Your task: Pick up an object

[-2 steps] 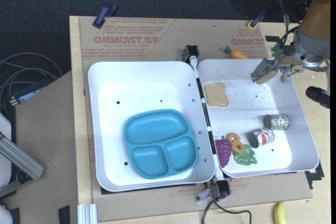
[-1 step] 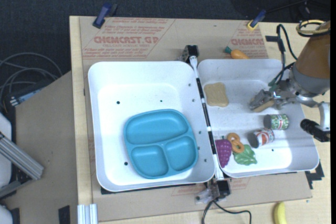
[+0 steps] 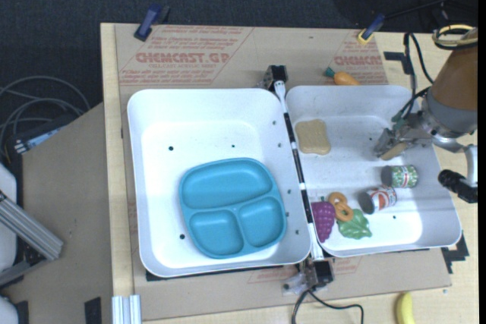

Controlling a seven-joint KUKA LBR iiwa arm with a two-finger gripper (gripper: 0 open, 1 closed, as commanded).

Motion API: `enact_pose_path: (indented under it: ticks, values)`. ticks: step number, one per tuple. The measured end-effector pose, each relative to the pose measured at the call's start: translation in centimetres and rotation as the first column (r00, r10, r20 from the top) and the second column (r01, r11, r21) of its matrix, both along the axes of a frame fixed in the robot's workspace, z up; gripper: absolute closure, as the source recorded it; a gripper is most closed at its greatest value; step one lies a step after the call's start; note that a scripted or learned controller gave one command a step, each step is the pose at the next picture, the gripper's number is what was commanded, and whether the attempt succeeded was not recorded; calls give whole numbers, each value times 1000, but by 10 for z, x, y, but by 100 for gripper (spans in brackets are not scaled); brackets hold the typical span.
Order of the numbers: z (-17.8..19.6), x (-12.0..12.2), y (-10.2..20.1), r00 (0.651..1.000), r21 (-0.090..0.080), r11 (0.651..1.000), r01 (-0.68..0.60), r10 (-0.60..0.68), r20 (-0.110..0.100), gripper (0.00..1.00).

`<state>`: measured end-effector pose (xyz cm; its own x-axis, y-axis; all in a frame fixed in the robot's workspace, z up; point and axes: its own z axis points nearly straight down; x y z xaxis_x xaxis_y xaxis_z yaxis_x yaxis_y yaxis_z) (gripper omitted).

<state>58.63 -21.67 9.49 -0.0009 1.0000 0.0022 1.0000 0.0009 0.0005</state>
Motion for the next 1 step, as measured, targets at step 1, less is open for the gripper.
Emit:
enact_pose_path:
  ticks: [1]
  values:
    - [68,-25,22,1000,-3,1000,0,0,2,100]
